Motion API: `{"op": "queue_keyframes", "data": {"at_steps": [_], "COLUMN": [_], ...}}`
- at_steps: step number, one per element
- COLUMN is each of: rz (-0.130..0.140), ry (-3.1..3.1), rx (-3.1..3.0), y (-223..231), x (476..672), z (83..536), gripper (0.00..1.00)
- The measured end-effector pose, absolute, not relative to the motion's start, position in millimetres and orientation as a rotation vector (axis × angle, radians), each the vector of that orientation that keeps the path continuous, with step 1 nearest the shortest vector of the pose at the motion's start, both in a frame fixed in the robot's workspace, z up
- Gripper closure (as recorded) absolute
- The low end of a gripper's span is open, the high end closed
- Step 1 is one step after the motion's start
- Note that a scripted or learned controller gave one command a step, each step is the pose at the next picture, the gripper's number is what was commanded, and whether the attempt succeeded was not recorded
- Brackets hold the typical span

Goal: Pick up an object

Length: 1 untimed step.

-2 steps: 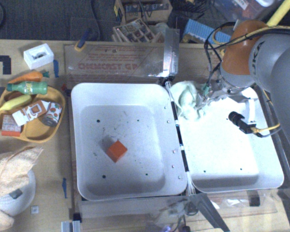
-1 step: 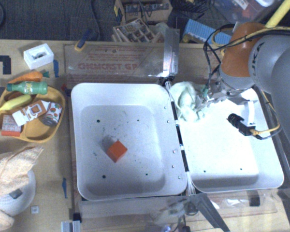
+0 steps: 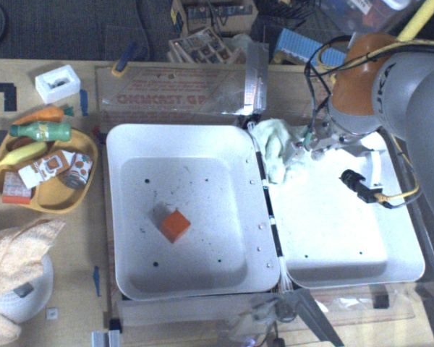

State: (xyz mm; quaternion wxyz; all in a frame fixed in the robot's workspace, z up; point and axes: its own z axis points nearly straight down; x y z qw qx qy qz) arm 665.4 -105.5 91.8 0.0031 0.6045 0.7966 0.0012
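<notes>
Your small orange block sits alone near the middle of the left white bin. The gripper hovers in the right white bin at its eleven o'clock corner, beside a crumpled pale-green cloth. Closing here risks snagging cloth.

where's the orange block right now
In the camera view, the orange block lies on the floor of the left bin, slightly left of its centre, far from the gripper over the right bin's upper-left corner.
</notes>
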Motion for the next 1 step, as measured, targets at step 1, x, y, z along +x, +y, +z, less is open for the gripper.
{"op": "queue_keyframes", "data": {"at_steps": [1], "rz": [0.004], "ry": [2.498], "rx": [1.895], "y": [-105.5], "x": [665.4], "z": [91.8], "gripper": [0.0]}}
